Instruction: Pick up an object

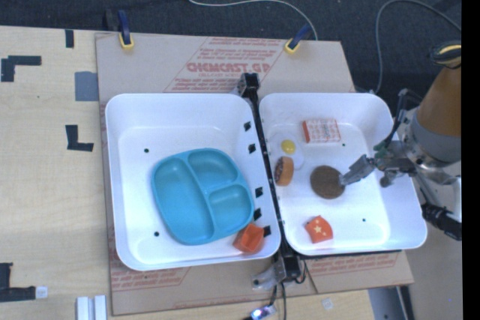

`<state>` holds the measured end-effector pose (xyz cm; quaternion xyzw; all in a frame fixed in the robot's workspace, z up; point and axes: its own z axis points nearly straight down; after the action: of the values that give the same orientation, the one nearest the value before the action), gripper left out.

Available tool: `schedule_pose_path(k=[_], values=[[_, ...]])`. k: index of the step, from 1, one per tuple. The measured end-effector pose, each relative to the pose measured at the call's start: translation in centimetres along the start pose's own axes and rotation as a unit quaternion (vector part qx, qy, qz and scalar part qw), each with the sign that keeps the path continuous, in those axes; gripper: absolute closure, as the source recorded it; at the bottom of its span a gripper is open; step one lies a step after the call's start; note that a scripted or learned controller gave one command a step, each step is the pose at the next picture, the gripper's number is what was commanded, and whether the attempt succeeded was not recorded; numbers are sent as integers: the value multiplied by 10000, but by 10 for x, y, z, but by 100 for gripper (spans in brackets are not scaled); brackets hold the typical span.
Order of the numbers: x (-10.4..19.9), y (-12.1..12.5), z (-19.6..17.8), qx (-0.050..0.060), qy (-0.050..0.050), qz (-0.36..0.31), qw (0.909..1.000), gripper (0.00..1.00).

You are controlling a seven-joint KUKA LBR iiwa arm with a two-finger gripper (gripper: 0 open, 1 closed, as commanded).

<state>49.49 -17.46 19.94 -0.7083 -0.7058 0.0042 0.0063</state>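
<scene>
So here's where I was, going left to right across the tabletop (45,183). The left bin (127,161) had the blue divided plate (202,195) lying flat in the middle, and an orange block (250,237) tucked into its near right corner, right against the divider between the bins.

The right bin (375,232) was where the pickable stuff was. Just past the divider sat a small brown bun-looking thing (283,171), with a little yellow piece (288,148) just beyond it on the far side. Further back was a red-and-white packet (322,131). Near the front lay a red-orange chunk (319,229). In the middle was a round brown disc (326,181), which I judged to be the target, since the jaws (354,172) were right at its right edge, slanting in from the arm (439,116) on the right.

I honestly couldn't tell if the jaws were wide or narrow; at that angle they just read as one grey wedge. Nothing was visibly held.

My worry was that the disc looked flat and low, so the jaws coming in from the side might have just shoved it left toward the bun instead of getting around it. A slightly off descent could also have jammed a finger on the bin floor.
</scene>
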Motion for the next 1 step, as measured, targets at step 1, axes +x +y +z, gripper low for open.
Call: schedule_pose_path(k=[1], values=[[0,3,-7,-64,-15,-23,10000,0]])
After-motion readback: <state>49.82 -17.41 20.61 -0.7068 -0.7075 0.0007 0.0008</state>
